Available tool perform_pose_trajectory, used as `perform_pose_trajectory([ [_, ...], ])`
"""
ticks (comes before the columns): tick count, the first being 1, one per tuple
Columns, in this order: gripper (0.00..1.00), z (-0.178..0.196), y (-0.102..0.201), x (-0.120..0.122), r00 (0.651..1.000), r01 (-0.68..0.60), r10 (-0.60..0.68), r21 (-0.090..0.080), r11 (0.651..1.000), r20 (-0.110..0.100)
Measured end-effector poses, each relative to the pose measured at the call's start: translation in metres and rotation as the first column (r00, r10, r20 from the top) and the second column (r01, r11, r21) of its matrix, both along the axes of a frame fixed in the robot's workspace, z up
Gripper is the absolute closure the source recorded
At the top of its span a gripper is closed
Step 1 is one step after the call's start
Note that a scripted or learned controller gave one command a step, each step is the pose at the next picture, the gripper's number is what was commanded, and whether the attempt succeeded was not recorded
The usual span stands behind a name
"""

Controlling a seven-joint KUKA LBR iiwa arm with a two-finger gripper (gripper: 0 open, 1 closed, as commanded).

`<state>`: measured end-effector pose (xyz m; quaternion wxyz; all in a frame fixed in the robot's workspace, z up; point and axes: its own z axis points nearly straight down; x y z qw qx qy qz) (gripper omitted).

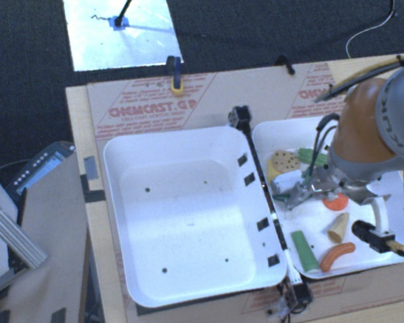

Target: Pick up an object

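Note:
My gripper [288, 198] is low inside the right bin [396, 189], close to its left wall, with the arm reaching in from the right. Around it lie a tan dotted cracker [285, 160], a yellow piece [273, 174] and a green piece [306, 155] just behind it. To its right is a red-orange slice [335, 204]. Nearer the front are a beige cone [337, 228], a green block [303, 249] and an orange sausage [337, 254]. I see nothing clearly held.
The left bin [133, 226] sits alongside, divided from the right one by a rim with black clips [261, 201]. A yellow clamp [176, 86] is on the board behind the bins. Grey equipment [16, 220] stands off the bench at left.

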<state>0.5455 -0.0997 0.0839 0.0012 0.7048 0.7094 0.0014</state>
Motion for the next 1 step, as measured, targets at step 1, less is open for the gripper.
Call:
perform_pose_trajectory([
  [1,0.0,0.1048,0.0909,-0.0225,1.0,-0.003,0.003,0.001,1.0,0.001],
])
